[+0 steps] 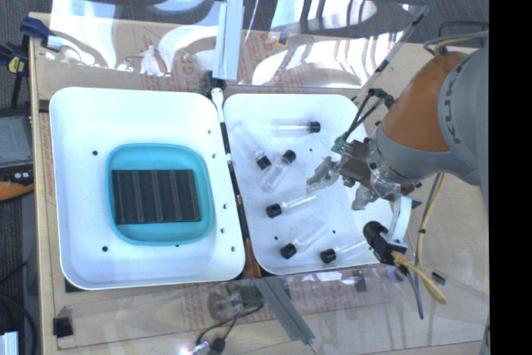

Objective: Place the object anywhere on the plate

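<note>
A teal plate (158, 194) with a dark ribbed middle lies in the left white bin (75, 120). Several clear vials with black caps lie scattered in the right white bin (249, 116): one at the back (295, 127), two short ones (263, 161) (288, 155) near the middle, one (289, 203) below them, and two by the front wall (301, 241) (342, 250). My gripper (321, 176) hangs low over the right half of the right bin, just right of the middle vial. I see no vial in it.
The grey arm with its orange band (424, 108) reaches in from the right over the right bin's edge. Cables (416, 262) trail near the front right corner. A clear shield (249, 29) stands behind both bins.
</note>
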Motion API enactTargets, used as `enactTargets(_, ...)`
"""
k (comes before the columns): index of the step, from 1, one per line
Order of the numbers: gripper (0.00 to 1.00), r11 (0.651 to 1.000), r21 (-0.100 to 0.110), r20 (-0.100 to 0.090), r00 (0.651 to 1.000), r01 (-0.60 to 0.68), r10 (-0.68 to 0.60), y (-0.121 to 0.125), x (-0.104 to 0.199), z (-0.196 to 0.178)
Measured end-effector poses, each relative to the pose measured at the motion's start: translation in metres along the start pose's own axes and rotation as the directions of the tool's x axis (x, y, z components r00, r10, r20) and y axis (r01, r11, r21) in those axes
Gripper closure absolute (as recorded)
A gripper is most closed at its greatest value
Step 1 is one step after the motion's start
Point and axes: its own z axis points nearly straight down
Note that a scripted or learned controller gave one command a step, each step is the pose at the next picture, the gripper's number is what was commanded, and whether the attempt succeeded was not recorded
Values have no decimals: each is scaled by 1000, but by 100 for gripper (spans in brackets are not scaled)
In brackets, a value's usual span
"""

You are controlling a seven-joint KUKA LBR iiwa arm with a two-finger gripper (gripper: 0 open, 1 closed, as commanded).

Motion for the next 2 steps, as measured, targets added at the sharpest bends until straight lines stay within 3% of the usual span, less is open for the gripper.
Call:
enactTargets(1, 0, 999, 0, -2, 999, -35, 35, 18, -20, -74)
enactTargets(2, 0, 1000, -2, -2, 1000, -26, 26, 29, -11, -218)
